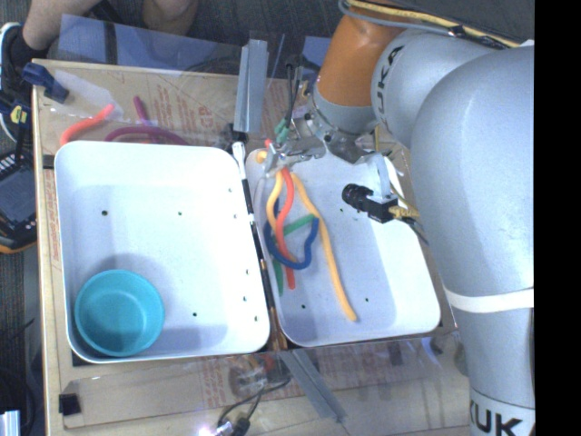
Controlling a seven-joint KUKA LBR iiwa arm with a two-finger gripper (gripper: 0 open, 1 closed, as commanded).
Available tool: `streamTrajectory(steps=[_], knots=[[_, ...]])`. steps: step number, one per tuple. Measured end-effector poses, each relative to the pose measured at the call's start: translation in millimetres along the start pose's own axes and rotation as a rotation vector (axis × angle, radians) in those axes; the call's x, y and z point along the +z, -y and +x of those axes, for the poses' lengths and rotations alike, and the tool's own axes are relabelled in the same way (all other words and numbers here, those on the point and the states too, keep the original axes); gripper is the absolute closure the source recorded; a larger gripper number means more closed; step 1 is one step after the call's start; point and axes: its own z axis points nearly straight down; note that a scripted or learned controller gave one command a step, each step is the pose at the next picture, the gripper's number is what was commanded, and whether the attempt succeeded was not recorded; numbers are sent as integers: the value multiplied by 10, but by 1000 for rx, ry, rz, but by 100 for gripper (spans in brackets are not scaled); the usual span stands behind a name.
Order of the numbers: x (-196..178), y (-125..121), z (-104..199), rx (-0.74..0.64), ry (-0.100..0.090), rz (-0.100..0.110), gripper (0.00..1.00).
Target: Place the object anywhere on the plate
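Claw (283, 153) of the grey arm sits low over the far left corner of the right bin (399, 312), right at the upper end of a bundle of coloured cords (295, 230). Whether its fingers are spread or closed cannot be told from this slanted view, since the metal parts blur together with the cord ends there, and it is unclear if any strand is actually pinched.

The cords lie along the left wall of the right bin, their long axis running from the far edge toward the near edge. An orange and a red strand start under the claw and curve downward; a blue strand forms a loop in the middle; a green piece crosses beneath it. One long yellow-orange strand (334, 266) trails away from the rest, slanting toward the near right corner and ending well short of the rim.

In the left bin (145, 198), a round teal plate (118, 313) rests in the near left corner, well apart from the cords, with the wall between the two bins separating them.
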Motion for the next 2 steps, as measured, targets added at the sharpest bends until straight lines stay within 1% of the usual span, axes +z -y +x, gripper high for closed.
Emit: streamTrajectory(steps=[1, 2], knots=[[7, 495, 1099, -118, 2, 2, 100], [15, 1192, 1791, -144, 2, 3, 100]])
